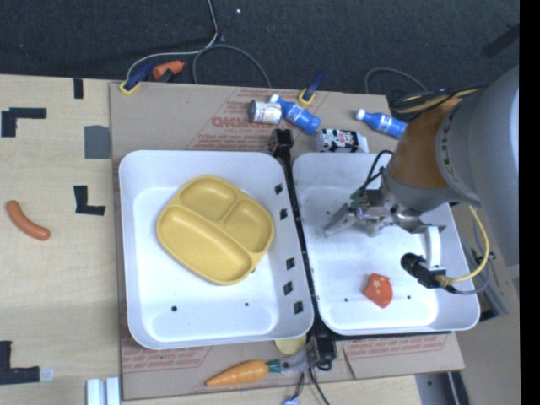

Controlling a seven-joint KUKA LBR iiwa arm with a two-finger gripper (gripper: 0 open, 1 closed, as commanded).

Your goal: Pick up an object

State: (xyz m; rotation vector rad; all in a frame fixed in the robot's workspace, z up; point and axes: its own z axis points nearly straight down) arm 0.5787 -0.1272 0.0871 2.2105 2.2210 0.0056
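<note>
Reaching in from the right, the grey arm (472, 142) with its orange band (419, 146) hangs its gripper (350, 219) low over the right bin (337, 171), toward that bin's upper left part. Two metal fingers (339, 220) splay outward and to the left from the wrist, spread apart, with only bare white bin floor between them; nothing is held.

Below the gripper and a little to its right lies a small red-orange object (379, 289), resting on the bin floor near the lower rim, well apart from the fingertips and untouched. A black cable fitting with a yellow cable (472, 272) sits to the right of the object, beside the arm.

Left of the gripper, past the black divider clips, the left bin (143, 310) holds a yellow divided plate (217, 229), lying flat and turned at a slant.

Both bins sit on a brown cardboard sheet (169, 112) on a pale wooden bench (51, 294). Above the gripper, on the cardboard behind the bins, lie two blue-and-white bottles (295, 114) (381, 123) and a small black-and-white item (341, 141). Below the bins lies a toy carrot (238, 373). Far left on the bench rests an orange toy sausage (27, 220). Dark carpet (101, 15) lies beyond the bench.
</note>
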